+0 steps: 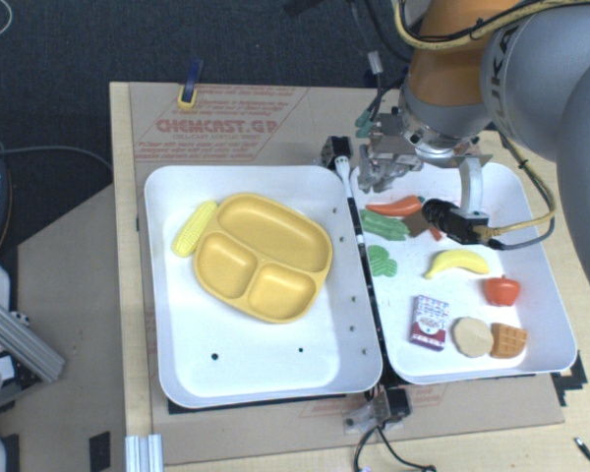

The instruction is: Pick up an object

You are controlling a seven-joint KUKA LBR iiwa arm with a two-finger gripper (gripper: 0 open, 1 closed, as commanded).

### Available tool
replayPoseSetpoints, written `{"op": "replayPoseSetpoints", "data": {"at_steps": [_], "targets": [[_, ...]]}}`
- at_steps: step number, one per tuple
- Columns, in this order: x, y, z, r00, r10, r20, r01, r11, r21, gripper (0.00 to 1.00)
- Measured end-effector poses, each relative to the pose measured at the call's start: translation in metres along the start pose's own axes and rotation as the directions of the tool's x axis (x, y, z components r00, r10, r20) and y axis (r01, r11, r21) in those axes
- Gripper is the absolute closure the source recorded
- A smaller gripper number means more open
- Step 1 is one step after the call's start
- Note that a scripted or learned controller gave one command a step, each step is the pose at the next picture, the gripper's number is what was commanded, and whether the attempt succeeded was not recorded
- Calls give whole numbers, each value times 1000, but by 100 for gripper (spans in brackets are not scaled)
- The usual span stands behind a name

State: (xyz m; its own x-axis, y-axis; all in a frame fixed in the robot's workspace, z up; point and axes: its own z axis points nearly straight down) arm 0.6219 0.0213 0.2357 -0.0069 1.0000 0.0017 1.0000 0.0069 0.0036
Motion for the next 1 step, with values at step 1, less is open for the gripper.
{"op": "replayPoseSetpoints", "data": {"at_steps": [1], "targets": [[58, 0, 21, 1000, 1, 0, -1, 1000, 7, 100]]}}
